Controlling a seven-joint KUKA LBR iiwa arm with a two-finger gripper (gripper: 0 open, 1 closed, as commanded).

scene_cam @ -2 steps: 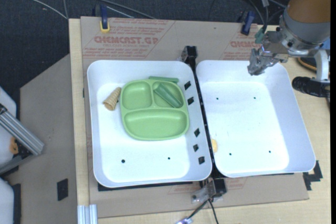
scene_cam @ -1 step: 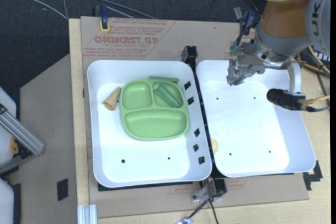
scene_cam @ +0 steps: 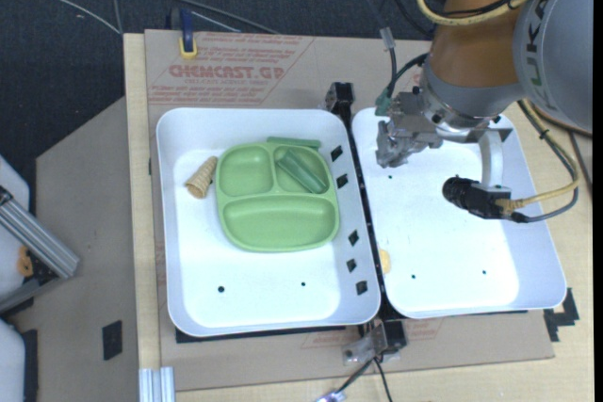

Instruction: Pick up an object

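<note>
The end effector (scene_cam: 391, 151) is seen low over the right bin's (scene_cam: 471, 278) upper-left corner; its state cannot be told. A green divided plate (scene_cam: 273, 221) and ice-cream cone (scene_cam: 200, 176) lie in the left bin (scene_cam: 254, 297).

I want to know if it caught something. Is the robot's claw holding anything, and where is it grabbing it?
Nothing shows in the gripper; it hangs over the bare right bin. The green divided plate and ice cream cone lie in the left bin.
</note>
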